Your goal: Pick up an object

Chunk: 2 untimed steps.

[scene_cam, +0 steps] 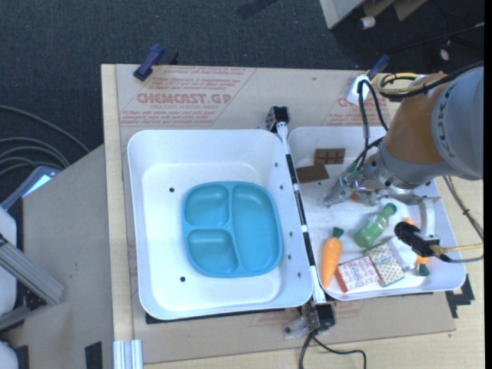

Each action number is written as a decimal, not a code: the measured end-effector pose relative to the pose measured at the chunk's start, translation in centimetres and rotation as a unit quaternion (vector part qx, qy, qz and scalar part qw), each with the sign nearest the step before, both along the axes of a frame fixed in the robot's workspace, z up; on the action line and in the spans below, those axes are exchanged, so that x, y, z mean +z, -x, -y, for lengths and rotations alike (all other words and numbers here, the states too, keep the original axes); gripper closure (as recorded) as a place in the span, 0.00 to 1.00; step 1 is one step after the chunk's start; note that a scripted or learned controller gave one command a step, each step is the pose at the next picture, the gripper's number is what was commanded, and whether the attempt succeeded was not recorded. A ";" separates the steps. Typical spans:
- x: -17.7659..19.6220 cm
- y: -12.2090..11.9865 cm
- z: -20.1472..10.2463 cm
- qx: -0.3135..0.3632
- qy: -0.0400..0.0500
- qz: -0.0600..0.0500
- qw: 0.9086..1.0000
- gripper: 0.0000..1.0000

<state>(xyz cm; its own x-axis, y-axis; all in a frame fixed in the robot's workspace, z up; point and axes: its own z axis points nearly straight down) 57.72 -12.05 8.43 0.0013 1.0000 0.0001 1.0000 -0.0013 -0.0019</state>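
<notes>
Nearest to us, along the near rim of the right bin point(400, 289), a red and white box point(354, 274) and a patterned packet point(387, 265) lie flat, side by side and touching. Both sit close to that rim, with little room on their near side. Just to their left, a carrot point(330, 261) lies near the wall that the right bin shares with the left bin point(146, 206). Its long axis runs near to far, the orange tip towards us and the green top away, leaning slightly right. We see some bare floor on its right and hardly any between it and the shared wall. In the left bin a blue plate point(231, 229) with three compartments sits in the middle, with white floor open all round it.

Farther in, a green bottle point(373, 229) lies on its side just beyond the packet, its long axis slanted, the cap pointing away and to the right. Beyond it, the gripper point(347, 189) is low over the middle of the right bin. We cannot tell how far it is open, nor whether it has hold of anything. Open floor lies to its left, towards the shared wall.

Farthest, a brown block point(312, 174) lies near that wall. A segmented brown bar point(330, 157) lies just behind it, near the far rim. Both have their long axes left to right. Past the bins the bench point(192, 98) runs on, flat and printed in red.
</notes>
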 end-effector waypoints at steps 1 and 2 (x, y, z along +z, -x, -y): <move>0.0 5.5 -2.9 0.000 0.000 0.000 1.000 0.00; 1.0 5.5 -2.9 0.000 -0.001 0.001 1.000 1.00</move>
